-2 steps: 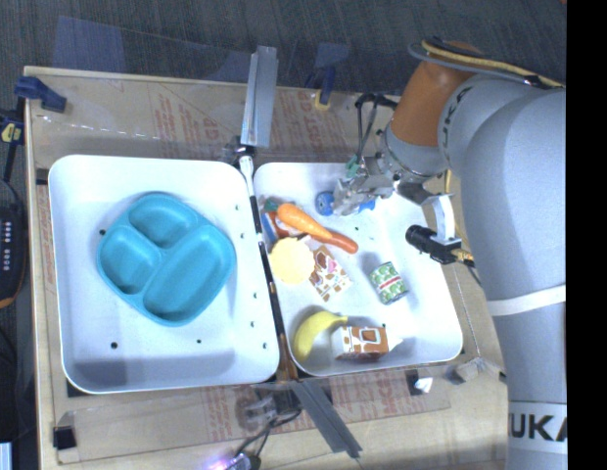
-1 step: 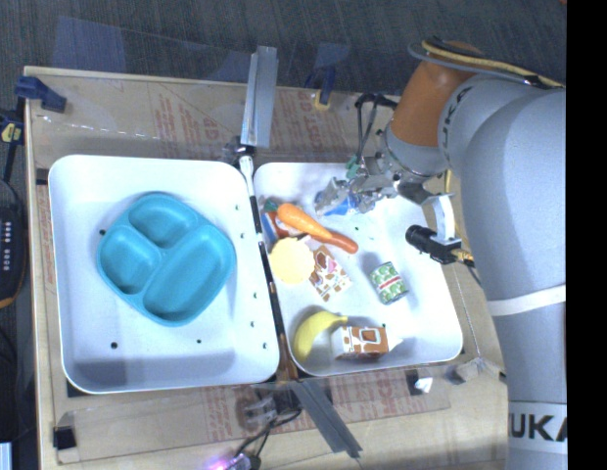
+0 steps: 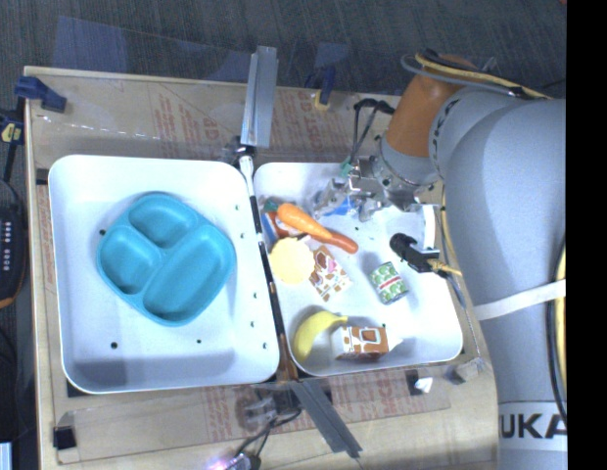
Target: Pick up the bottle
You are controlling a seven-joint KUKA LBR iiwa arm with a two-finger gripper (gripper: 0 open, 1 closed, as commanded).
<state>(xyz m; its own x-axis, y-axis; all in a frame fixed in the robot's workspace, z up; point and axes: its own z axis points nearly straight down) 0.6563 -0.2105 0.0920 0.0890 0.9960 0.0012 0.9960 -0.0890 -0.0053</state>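
Observation:
My gripper is down at the back of the right bin, under the orange-banded wrist. Just to its left, touching or beneath it, lies a clear, bluish, glinting thing that looks like the bottle. Whether the bottle sits between the fingers is hidden by the wrist. An orange carrot lies just in front of it, pointing right.
The right bin also holds a red and blue item by its left wall, a pale yellow ball, a small patterned box, a green can, a yellow fruit and a brown box. A blue divided plate sits in the left bin.

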